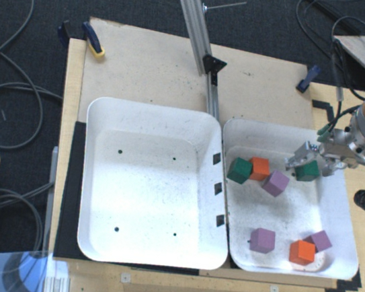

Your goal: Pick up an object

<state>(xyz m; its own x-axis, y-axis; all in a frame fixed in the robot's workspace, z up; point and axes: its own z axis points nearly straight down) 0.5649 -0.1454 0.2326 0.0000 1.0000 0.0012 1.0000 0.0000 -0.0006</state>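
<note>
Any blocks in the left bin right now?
No, all the blocks, such as the green block, lie in the right bin.

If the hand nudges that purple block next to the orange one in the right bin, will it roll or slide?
The purple block looks like a flat-faced cube, so it would probably slide or turn rather than roll. It touches the orange block, so a push leftward would likely shift both. It looks rigid and small, probably light.

The claw (310, 162) grips a green cube (308, 171) above the right bin (341, 220) holding six other cubes.
</note>
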